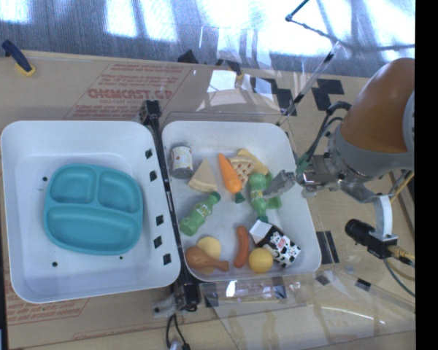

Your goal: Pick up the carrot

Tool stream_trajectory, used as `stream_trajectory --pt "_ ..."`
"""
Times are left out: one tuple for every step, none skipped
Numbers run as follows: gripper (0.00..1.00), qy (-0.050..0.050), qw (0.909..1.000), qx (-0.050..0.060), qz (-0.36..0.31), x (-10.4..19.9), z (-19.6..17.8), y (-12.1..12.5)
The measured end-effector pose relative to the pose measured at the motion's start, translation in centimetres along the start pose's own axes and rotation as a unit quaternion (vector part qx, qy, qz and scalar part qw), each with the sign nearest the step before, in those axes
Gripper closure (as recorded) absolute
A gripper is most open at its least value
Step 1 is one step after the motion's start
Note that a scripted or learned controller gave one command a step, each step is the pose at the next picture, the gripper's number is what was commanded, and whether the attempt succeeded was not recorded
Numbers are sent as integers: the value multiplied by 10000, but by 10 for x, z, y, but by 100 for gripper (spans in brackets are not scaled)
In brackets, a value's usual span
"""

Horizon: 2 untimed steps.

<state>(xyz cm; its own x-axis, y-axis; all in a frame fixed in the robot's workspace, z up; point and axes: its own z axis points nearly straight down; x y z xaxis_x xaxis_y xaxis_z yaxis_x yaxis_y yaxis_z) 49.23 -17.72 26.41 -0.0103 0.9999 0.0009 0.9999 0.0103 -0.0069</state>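
While my pincer [281, 184] hangs right of centre over the right bin [296, 159], beside the green thing [260, 194], I cannot tell its spread; carrot [230, 173] lies apart.

Carrot [230, 173] hemmed by cheese wedge [204, 177], cracker [242, 168].

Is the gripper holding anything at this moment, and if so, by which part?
Nothing is held. The gripper sits above a green item at the right bin's right side; the carrot lies apart, to its left.
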Motion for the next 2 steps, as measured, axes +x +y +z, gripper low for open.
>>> stream_trajectory --pt "0 0 9985 -123 527 10 146 70" --pt "100 -21 9988 -88 491 8 136 69"
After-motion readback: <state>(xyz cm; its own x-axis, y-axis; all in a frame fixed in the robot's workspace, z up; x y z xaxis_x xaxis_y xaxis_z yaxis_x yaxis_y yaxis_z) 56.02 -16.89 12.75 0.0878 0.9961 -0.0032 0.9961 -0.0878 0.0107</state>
